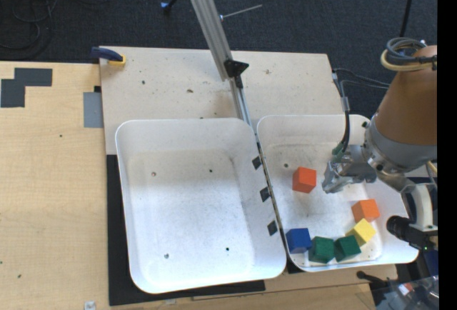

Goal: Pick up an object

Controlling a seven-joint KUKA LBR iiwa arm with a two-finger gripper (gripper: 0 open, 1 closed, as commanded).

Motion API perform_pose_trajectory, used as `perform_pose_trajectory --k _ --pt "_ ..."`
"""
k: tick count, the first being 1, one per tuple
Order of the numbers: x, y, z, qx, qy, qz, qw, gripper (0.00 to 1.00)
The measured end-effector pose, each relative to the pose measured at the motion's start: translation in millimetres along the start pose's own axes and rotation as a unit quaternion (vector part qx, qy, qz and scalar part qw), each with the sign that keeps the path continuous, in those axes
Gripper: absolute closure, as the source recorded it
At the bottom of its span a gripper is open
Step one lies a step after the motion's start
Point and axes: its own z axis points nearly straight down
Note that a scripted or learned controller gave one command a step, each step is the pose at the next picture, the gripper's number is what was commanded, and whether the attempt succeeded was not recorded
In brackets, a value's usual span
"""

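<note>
A blue clamp (107,55) sits at the upper left corner of the pale counter (171,87). Below it, the left bin (186,208) takes up the frame's lower middle. A metal pole (213,23) slants down to the divide between the bins. In the right bin (314,137), a red-orange cube (305,179) lies near the centre, just left of the claw (335,180); whether the claw is released or clenched I cannot tell. Along the bin's lower edge lie a blue cube (298,238), two green cubes (323,249) (348,247), a yellow cube (364,231) and an orange cube (365,210).
</note>
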Motion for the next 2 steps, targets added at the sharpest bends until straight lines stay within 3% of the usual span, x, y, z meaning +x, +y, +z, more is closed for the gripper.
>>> perform_pose_trajectory --k 2 --pt "115 0 3 0.001 0.0 0.0 1.0 1.0"
